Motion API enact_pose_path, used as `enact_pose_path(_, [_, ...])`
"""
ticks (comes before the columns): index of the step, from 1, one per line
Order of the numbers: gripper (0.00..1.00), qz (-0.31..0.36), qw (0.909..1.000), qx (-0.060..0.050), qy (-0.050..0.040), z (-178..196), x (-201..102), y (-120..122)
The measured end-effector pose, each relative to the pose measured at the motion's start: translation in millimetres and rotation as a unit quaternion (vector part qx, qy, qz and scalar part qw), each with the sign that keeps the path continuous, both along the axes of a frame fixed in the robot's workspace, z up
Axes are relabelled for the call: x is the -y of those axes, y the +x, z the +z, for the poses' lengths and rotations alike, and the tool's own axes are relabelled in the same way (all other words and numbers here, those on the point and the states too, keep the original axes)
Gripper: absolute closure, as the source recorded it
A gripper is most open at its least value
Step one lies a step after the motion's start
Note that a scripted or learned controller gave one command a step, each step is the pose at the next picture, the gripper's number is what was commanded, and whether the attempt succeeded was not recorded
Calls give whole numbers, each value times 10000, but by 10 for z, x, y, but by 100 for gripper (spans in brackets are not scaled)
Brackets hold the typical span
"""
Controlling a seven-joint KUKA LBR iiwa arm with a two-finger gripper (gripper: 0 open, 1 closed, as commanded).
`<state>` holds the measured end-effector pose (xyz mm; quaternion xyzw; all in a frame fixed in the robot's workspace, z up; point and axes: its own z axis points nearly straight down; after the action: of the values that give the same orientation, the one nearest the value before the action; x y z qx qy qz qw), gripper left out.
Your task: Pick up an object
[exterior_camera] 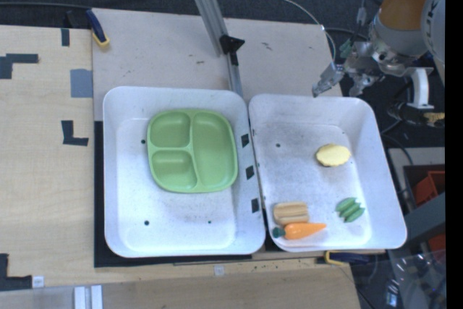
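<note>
At the near edge of the right bin (377,155) lies a carrot (304,231), orange with its green end pointing left, close to the bin's front wall. Just behind it and touching or nearly touching it sits a tan bun (291,213). To their right, apart from both, lie green beans (350,209). Farther back in the same bin, toward its right wall, rests a yellow lump (333,155), well apart from the other three. These four are the things there to be picked, all lying loose on the bin floor.

The left bin (116,177) holds a green plate (192,150) with three compartments, flat, toward the bin's far half.

Beyond the far right corner of the right bin hangs the gripper (338,88), outside the rim and above the bench (159,47). Its fingers (322,87) are spread, with nothing between them, well apart from every item. The arm (409,3) rises behind it on the right, orange band showing.

Farther back a metal pole (206,0) slants up from between the bins, and a blue and yellow clamp (98,29) lies at the bench's far left
</note>
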<state>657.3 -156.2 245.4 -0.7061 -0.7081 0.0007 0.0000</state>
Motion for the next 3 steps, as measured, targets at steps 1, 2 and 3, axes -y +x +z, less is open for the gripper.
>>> enact_pose_path(1, [0, -2, 10000, -2, -2, 1, 2, -1])
enact_pose_path(2, [0, -4, 10000, -34, 3, -645, 8, 13])
enact_pose_path(3, [0, -9, 10000, -31, -1, -1159, 91, -46])
